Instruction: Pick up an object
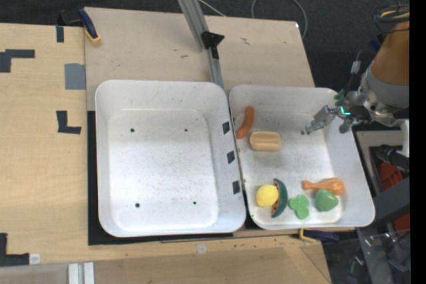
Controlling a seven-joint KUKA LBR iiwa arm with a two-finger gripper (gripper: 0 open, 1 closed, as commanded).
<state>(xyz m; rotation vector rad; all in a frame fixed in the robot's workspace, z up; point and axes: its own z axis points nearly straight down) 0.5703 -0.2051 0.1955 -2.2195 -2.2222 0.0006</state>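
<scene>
In the right bin [346,163] several toy foods lie. A sausage [245,122] sits near the bin's upper left wall, its long axis running steeply from upper right to lower left. Just below and right of it a bread roll [265,141] lies with its long axis level across the frame. Toward the lower edge, a yellow lemon [267,195] touches a dark green curved pod [280,199]; a small green piece [300,205] and a green pepper [325,200] lie to their right, and an orange carrot [323,185] lies level, its thin end pointing left. The tool [318,123] hangs over the bin's upper right part, apart from every item; whether it is released or clenched cannot be told. The left bin [163,156] is beside it. The tan surface [40,143] bears grey tape marks, with dark floor and a cable loop [279,10] at the top of the frame.
</scene>
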